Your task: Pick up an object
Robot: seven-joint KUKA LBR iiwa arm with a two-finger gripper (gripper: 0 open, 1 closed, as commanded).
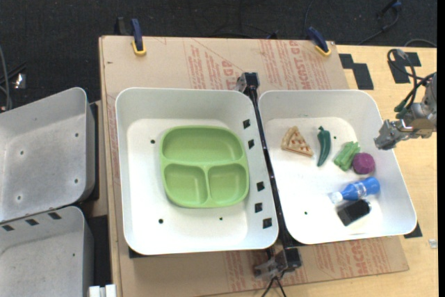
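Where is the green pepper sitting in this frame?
The green pepper lies in the right bin, toward its upper middle, between the pizza slice on its left and the green block on its right.

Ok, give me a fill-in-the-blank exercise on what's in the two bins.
1. The green tray lies in the ____ bin.
2. The pizza slice lies just left of the green ____.
3. The blue bottle lies just above a ____ block.
4. The hand is at the right bin's ____ edge.

Missing words: left; pepper; black; right
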